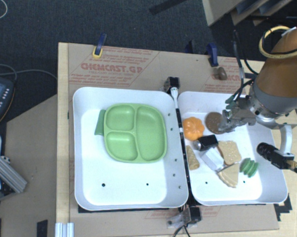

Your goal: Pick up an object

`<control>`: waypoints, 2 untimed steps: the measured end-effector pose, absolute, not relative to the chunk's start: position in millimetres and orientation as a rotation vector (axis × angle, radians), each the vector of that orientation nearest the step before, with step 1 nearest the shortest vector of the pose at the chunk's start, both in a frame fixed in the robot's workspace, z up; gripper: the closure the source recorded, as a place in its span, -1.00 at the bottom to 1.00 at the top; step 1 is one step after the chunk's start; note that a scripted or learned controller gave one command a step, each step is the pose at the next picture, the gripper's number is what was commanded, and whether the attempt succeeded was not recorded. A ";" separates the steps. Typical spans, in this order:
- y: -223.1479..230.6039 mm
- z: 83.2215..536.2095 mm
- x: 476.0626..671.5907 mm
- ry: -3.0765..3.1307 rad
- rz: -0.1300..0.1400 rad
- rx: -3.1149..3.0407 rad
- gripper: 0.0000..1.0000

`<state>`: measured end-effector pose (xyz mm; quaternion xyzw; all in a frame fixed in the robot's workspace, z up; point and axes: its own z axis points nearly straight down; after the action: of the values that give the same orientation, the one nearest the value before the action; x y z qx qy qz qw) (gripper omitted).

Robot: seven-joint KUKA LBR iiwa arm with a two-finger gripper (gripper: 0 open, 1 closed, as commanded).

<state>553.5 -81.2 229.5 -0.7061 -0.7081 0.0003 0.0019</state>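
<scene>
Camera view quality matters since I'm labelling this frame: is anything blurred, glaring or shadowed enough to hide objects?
Camera view: lighting is even and soft, the left bin bright white without harsh glare; the green plate is sharp; the gripper looks slightly soft over the brown disc; small items in the right bin cast faint shadows.

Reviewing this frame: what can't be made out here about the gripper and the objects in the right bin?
- Gripper: finger state unreadable in the camera view, blurred against the brown disc.
- Brown disc: partly covered by the gripper.
- Black-and-white object: too small to identify.
- Arm: cut off by the right edge.
</scene>
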 end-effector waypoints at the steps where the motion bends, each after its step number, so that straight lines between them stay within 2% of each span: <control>1: -23.9 225.8 539.4 -2.221 0.002 -2.217 1.00; 2: -15.6 229.3 518.4 -2.220 0.002 -2.218 1.00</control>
<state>518.4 -15.6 229.3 -0.7068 -0.7074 0.0008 0.0016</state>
